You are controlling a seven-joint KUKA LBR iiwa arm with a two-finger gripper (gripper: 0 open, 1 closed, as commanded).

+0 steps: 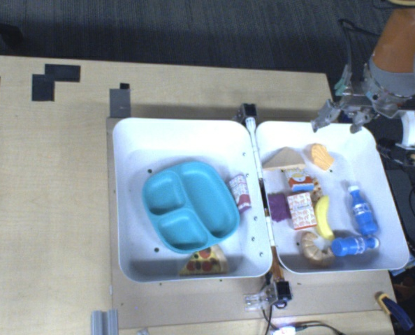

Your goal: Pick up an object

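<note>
Above the right bin, at its one o'clock rim, I saw the gripper spread apart, grasping nothing.

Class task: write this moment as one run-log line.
phase: approach | gripper: above far rim of right bin, holds nothing | nearest: orange item | left bin: blue tray
</note>
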